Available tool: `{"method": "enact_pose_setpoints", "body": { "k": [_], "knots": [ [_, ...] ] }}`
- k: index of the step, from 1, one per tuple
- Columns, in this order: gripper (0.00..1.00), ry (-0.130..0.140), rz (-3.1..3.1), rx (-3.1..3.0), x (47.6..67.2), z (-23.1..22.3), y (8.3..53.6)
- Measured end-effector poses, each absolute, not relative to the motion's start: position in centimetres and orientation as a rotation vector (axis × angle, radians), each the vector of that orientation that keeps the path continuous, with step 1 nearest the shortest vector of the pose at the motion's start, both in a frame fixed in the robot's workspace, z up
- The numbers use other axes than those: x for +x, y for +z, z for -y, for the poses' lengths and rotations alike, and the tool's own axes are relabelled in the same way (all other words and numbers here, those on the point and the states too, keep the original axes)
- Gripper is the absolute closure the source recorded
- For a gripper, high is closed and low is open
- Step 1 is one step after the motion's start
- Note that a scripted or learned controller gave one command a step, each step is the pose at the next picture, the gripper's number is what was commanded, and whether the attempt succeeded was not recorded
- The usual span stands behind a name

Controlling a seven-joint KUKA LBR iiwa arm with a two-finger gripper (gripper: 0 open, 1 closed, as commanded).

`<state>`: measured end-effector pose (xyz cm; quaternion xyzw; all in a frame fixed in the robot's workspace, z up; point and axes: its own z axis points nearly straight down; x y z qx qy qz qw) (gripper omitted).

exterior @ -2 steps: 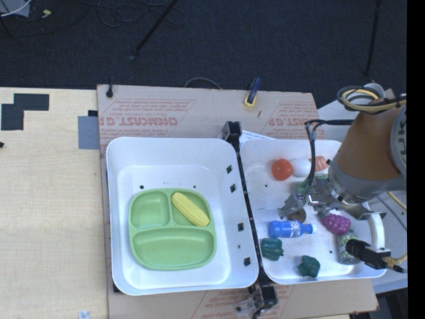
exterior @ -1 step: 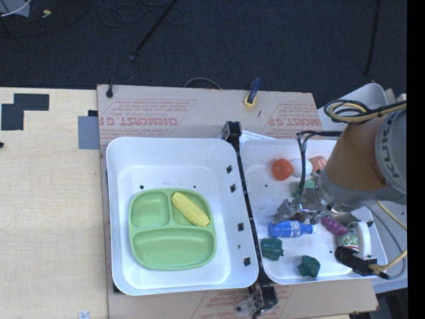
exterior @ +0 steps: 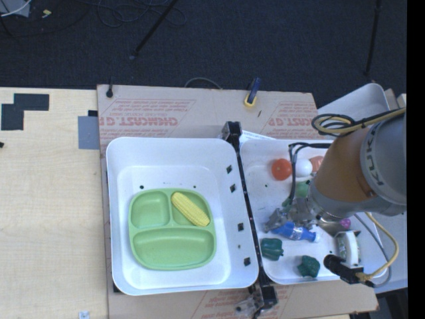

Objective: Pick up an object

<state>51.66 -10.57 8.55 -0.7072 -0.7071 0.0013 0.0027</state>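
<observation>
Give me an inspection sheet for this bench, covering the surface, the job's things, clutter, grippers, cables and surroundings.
Surface: two white bins; left bin, right bin, on cardboard.
Job's things: right bin holds an orange ball, blue object, two dark green pieces.
Clutter: green divided tray in left bin, yellow corn in its upper right compartment.
Grippers: gripper low over the blue object; grasp not discernible.
Cables: yellow and black loops on the arm; black wires on the floor.
Surroundings: dark carpet, wooden board on the left.
</observation>
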Motion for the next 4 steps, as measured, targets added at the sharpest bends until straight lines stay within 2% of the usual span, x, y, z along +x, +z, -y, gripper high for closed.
{"method": "enact_pose_setpoints", "body": {
  "k": [1,3,4],
  "knots": [
    [1.0,0.003,2.21,-2.226,51.7,10.7,9.8],
    [1.0,-0.002,2.223,-2.222,51.7,11.1,22.2],
    [1.0,0.001,2.22,-2.22,51.8,11.2,22.7]
  ]
}}
